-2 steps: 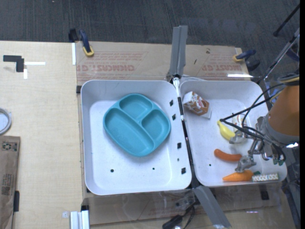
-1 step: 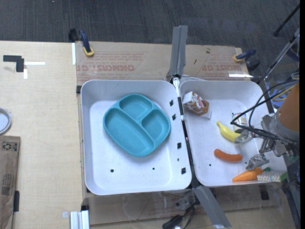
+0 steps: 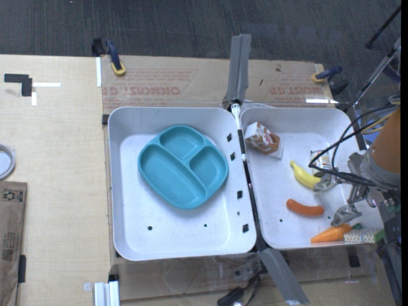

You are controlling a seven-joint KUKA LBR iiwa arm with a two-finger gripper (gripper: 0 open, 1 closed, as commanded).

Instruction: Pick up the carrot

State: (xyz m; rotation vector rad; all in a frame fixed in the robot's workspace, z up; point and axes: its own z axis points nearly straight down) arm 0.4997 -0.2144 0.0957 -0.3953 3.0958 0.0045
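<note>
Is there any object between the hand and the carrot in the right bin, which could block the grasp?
Nothing visible blocks it. The hand hangs just above the carrot near the front right corner of the right bin. The sausage lies to the left, the banana farther back, both apart from the carrot.

**Dark carpet behind a pale wooden surface**

From here, dark grey carpet (image 3: 191,11) is stretching across the far side. The light wooden surface (image 3: 51,158) is lying under even light, with brown printed cardboard (image 3: 172,85) spreading over it, clamped at its far corners by yellow-handled clamps (image 3: 116,64).
</note>
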